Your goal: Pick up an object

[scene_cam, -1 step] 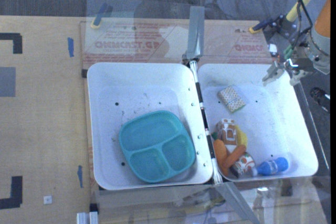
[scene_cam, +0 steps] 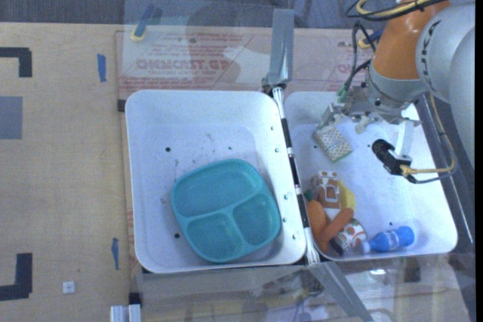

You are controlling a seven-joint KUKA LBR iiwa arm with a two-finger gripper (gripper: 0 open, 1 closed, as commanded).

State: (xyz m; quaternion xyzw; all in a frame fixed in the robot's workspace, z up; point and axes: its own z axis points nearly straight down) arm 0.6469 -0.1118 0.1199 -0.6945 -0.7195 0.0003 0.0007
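**Q:** Gripper (scene_cam: 341, 119) first: where do you look for it?

**A:** Look over the back part of the right bin (scene_cam: 423, 200), where the grey arm (scene_cam: 453, 49) with its orange band comes in from the right of your view. It hangs close above the bin floor, near the wall shared with the left bin (scene_cam: 196, 124).

**Q:** Is it open or closed, and does it have hold of anything?

**A:** You cannot tell from this slant, because the wrist covers that part. A small pale speckled block (scene_cam: 333, 142) sits tilted right at the gripper's lower edge. Whether it is gripped or simply lying on the bin floor, you cannot say.

**Q:** What else do you have in that bin?

**A:** You have a huddle in the front corner by the dividing wall. It holds a brown-and-white patterned box (scene_cam: 327, 188) with something yellow (scene_cam: 347, 198) beside it. In front of those is an orange carrot (scene_cam: 317, 219) touching a reddish sausage shape (scene_cam: 337, 222). A blue bottle (scene_cam: 392, 239) lies on its side along the front wall, well apart from the speckled block.

**Q:** And the left bin?

**A:** You see a teal divided plate (scene_cam: 225, 211) lying flat toward its front right. Both bins rest on the wooden worktop (scene_cam: 60, 162).
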